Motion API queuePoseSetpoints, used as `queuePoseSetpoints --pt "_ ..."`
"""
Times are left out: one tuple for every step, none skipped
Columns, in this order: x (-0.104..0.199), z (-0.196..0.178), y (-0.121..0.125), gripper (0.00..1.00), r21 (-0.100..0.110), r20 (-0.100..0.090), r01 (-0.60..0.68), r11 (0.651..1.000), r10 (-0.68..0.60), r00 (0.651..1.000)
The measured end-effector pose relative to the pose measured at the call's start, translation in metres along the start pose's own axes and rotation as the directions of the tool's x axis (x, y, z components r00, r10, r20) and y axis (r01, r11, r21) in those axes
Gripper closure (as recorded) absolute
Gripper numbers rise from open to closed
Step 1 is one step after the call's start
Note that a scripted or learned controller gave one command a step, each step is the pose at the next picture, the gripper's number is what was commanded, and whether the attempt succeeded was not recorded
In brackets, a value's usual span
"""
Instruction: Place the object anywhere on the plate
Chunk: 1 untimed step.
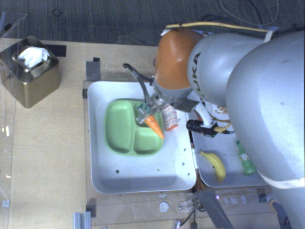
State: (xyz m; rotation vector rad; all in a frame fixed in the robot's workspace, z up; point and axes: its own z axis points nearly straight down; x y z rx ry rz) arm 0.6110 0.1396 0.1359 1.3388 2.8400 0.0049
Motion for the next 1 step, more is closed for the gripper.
queuePoseSetpoints --pt "-0.0007 -0.0004 0.0000 0.00 -0.001 0.001 -0.001 1.000 0.001 1.000"
